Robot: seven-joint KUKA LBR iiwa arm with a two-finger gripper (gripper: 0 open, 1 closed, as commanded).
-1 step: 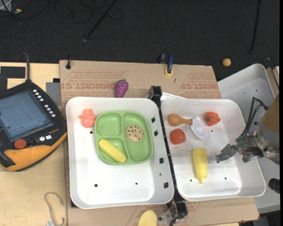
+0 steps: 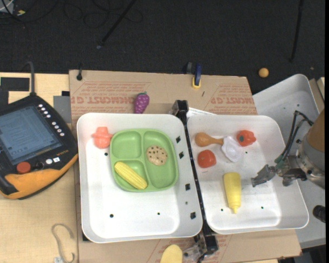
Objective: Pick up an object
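The right bin holds a yellow bottle, a red tomato, a brown drumstick, a red pepper and a crumpled white piece. My gripper reaches in from the right and hangs low over the bin's right half, just right of the yellow bottle and apart from it. I see nothing held in it. In the left bin a green divided plate carries a corn cob and a cookie. A pink-orange toy lies beside the plate.
A teach pendant lies on the bench at the left. Purple grapes rest on the cardboard behind the left bin. A yellow item sits at the front edge. A blue and yellow clamp stands at the back.
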